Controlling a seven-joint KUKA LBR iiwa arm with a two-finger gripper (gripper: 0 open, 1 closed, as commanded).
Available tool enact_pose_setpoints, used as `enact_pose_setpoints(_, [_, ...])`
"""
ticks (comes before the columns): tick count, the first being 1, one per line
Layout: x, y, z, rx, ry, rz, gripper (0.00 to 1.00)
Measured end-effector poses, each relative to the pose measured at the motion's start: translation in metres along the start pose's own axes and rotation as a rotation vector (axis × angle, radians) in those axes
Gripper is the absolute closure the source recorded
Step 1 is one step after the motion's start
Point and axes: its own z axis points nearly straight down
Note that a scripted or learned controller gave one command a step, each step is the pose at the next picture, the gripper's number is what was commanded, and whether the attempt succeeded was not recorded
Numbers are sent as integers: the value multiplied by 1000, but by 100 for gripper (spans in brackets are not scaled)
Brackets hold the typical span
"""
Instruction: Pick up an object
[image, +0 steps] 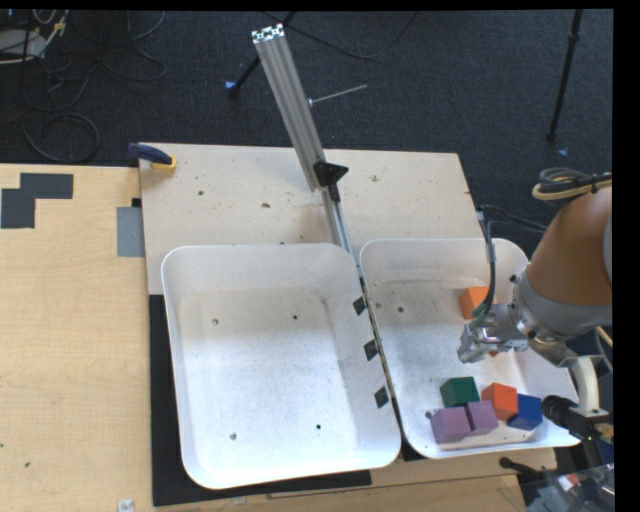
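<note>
Jaw state cannot be told; gripper (483, 340) hangs low in right bin (420, 270), just beside orange block (473, 300). Green block (460, 391), purple block (462, 420), second orange block (504, 399), blue block (527, 411) cluster near front wall

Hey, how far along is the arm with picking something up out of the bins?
Done: the arm has reached into the right bin, and its hand sits low beside an orange block. In hand: I cannot see any object gripped. Left: the grasp and lift. The green block, purple blocks, a second orange block and the blue block all lie on the bin floor.
</note>
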Motion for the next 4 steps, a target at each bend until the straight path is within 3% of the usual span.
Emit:
enact_pose_setpoints(2, [1, -3, -113, -1, -1, -2, 100])
enact_pose_setpoints(4, [106, 4, -94, 5, 2, -6, 100])
